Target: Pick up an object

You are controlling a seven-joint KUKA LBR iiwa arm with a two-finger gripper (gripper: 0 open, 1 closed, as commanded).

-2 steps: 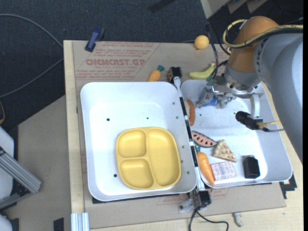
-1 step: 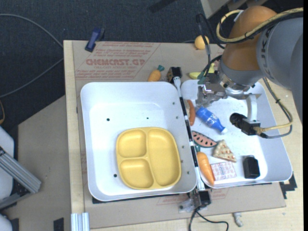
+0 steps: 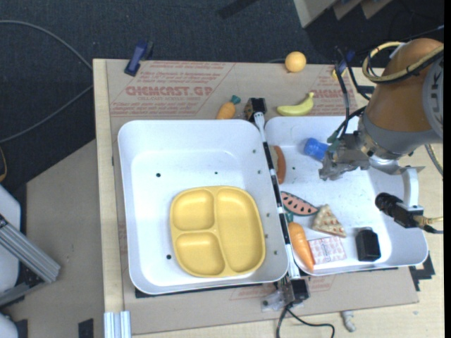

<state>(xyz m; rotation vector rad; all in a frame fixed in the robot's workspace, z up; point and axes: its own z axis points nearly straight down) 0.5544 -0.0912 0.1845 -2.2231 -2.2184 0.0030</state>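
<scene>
Grey arm (image 3: 405, 111) from the right, wrist bent downward, jaws perhaps apart.

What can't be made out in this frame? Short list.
- Gripper finger state, camera view: too small and dark against the right bin.
- Blue object: the gripper partly covers it, identity unclear.
- Orange-red item at the divider: the bin wall hides part of it.
- Packet print: too small to read.

Only readable thing is "CHEMCAST GP" in red on the brown board (image 3: 176, 83) behind the bins (mirrored/upside down). The rest is too blurry.
</scene>
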